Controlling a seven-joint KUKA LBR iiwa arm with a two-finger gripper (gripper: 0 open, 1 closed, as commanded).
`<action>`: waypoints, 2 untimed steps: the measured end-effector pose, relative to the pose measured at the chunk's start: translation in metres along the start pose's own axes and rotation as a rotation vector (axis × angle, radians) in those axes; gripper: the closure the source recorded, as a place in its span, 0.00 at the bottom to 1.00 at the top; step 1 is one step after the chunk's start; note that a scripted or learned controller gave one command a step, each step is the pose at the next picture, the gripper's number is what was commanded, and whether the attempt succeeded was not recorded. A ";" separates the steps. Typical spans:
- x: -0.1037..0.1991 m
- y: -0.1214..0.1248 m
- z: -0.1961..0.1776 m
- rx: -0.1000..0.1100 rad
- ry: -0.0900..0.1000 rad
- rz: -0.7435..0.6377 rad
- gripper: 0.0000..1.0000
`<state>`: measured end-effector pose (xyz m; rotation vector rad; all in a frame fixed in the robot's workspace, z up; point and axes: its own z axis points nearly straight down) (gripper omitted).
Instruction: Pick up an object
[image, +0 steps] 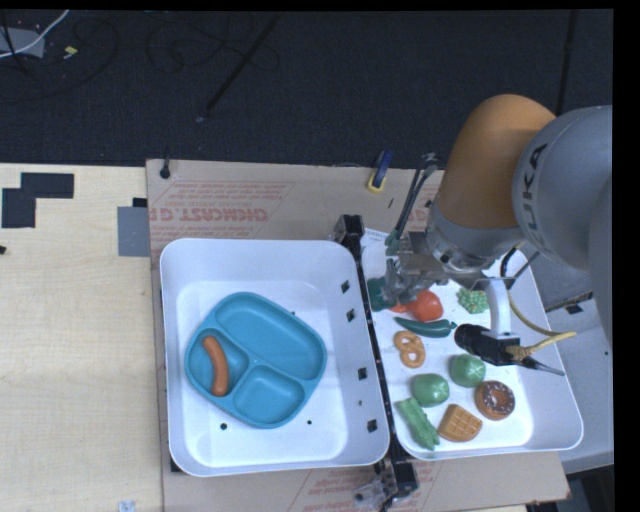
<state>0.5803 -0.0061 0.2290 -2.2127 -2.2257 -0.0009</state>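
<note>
Near edge of the right bin (560, 440): a waffle piece (460, 423) and a green pea pod (418, 422) are lying side by side, with a brown doughnut (494, 399) just beside them towards the view's right.
Middle of the right bin: two round green pieces, one (430, 388) nearer and one (466, 370) a little farther, are sitting close together; a pretzel (409, 348) is lying flat just beyond them.
Left bin (180, 400): it is holding a blue divided plate (290, 350), and a sausage (215, 364) is resting in the plate's left compartment, well apart from the arm.
Likely target: a red tomato (428, 304) is sitting in the far half of the right bin, with a dark green chilli (430, 326) touching or almost touching its near side, long axis running left to right in the view.
Gripper (393, 290): it is hanging low over the far-left part of the right bin, close to the wall between the bins; whether it is open or closed cannot be told here, and nothing is showing in its hold.
Key relation: the tomato is lying just beside the gripper, towards the view's right and slightly nearer, so I judge a short sideways shift is being called for before any descent.
Far corner: a broccoli floret (472, 299) is sitting beyond the tomato, under the arm.
Risk: the pieces are crowding together, so a closing grip may be catching the chilli too.
</note>
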 end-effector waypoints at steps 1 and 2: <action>0.048 -0.007 0.003 0.002 -0.001 0.001 1.00; 0.047 0.005 -0.008 0.000 -0.002 0.004 1.00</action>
